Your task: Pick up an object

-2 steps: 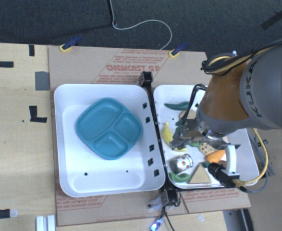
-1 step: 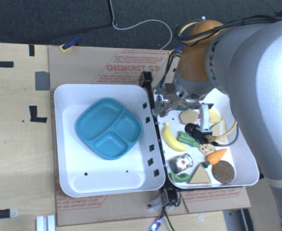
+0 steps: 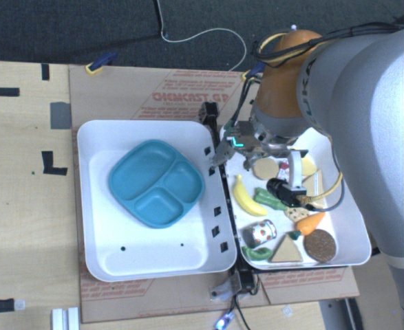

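My gripper [image 3: 259, 151] hangs over the far part of the right bin [image 3: 353, 218], below the orange-banded wrist. Just under it lies a tan round piece [image 3: 263, 168]. A yellow banana [image 3: 245, 196] lies near the bin's left wall, with a green vegetable [image 3: 269, 199] beside it. Toward the front are a small silver can [image 3: 260, 233], an orange carrot [image 3: 309, 223], a brown round cookie [image 3: 320, 245], a tan triangular sandwich slice [image 3: 286, 251] and a green pod [image 3: 257, 253]. Nothing shows as lifted. The arm hides the bin's far right part.
The left bin [image 3: 95, 184] holds a blue divided plate [image 3: 156, 182]. Black clips line the wall between the two bins [image 3: 219, 205]. Both bins rest on a cardboard sheet [image 3: 119, 88]. A white cable [image 3: 202, 36] loops behind the bench.
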`<action>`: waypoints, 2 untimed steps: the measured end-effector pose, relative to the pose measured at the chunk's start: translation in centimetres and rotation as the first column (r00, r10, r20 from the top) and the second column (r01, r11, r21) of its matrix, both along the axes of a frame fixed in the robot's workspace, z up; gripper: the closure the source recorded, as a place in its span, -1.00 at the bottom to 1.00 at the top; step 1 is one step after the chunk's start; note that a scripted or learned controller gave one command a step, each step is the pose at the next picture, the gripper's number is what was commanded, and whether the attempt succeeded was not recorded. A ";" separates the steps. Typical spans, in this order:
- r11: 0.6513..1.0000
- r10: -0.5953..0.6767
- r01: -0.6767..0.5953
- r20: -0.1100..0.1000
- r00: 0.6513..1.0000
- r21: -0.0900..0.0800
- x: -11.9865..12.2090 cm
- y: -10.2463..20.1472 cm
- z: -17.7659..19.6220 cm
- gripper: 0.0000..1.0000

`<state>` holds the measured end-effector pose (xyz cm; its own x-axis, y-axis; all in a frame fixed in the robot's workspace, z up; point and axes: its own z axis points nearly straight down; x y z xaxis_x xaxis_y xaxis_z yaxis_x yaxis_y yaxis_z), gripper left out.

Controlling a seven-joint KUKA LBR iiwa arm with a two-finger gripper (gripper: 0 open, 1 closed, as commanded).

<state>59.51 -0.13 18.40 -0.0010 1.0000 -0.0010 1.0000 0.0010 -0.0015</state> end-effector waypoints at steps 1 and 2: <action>1.000 0.001 -0.001 -0.001 1.000 0.000 0.0 0.1 1.0 1.00; 1.000 0.001 -0.001 -0.002 1.000 -0.001 0.0 0.0 0.9 -1.00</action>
